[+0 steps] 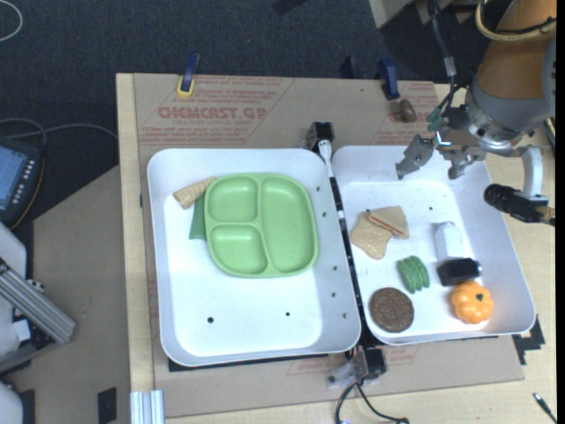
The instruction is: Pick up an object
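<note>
- Here the gripper (435,159) hangs over the right bin's (503,237) far edge, fingers spread, holding nothing.
- Sandwich (380,230), green piece (412,273), brown disc (391,309), pumpkin (472,302) and a white-and-black item (450,253) lie toward its near edge.
- A green tray (261,223) sits in the left bin (247,325).

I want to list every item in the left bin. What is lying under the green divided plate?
A green flat piece sticks out from under the left edge of the green divided plate, beside a tan wedge at its upper left corner. How far the piece continues underneath is covered by the plate.
</note>
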Controlling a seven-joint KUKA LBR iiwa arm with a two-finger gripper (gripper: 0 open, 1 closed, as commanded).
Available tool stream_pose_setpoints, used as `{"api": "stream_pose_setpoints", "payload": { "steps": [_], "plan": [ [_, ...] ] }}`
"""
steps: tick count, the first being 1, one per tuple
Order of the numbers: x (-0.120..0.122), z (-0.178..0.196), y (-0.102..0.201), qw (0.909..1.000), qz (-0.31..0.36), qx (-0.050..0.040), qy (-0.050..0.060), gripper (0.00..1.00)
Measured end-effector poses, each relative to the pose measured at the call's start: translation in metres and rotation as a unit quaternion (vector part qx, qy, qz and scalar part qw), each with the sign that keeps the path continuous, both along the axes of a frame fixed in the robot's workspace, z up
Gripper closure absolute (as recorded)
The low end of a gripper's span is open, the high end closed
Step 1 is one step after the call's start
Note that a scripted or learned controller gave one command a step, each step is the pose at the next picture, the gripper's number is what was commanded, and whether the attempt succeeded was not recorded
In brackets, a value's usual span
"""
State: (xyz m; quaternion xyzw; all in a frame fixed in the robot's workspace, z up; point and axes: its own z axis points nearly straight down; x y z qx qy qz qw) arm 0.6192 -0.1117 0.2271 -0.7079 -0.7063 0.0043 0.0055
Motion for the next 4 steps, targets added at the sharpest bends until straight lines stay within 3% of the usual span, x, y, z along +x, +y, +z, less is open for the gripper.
{"api": "stream_pose_setpoints", "payload": {
  "steps": [1, 4],
  "plan": [
    [0.003, 0.007, 0.0, 1.0, 0.001, -0.0008, -0.006, 0.0],
    [0.008, -0.137, -0.006, 1.0, 0.001, -0.0002, -0.004, 0.0]
  ]
}}
